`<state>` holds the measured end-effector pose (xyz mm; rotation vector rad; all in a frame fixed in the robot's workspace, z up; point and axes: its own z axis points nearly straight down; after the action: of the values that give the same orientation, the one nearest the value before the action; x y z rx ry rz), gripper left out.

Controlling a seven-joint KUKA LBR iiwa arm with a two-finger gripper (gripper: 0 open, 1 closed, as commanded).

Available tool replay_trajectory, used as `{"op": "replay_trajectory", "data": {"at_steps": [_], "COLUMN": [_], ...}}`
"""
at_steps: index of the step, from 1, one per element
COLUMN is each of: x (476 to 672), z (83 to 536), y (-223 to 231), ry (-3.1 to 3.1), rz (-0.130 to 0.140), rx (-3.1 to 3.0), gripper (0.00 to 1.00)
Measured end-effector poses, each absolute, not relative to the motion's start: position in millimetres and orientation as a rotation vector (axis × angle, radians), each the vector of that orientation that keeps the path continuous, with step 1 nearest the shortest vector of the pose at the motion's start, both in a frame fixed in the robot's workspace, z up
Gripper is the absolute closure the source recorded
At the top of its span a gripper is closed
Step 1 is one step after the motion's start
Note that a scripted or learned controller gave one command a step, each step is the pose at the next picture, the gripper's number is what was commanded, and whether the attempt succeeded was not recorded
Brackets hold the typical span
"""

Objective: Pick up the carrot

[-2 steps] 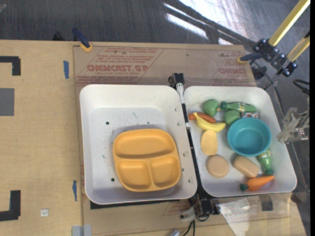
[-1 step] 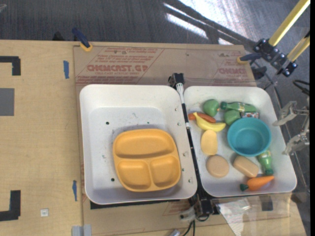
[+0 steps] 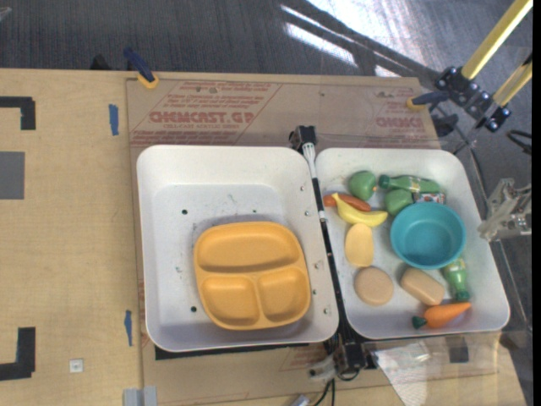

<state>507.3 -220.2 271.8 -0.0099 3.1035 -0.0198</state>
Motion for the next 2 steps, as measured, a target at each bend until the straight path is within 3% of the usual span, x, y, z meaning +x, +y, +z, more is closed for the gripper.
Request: {"op": "replay_trajectory", "data": {"at_steps": [1, 2], "x": [507.2, 510.0], "z": [270.8, 283.6], "y": [-219.8, -220.0], "ry": [3.105, 3.094], "rz": [-0.018, -0.025], "rx": [-0.010, -0.011], "gripper": [0.00, 1.00]}}
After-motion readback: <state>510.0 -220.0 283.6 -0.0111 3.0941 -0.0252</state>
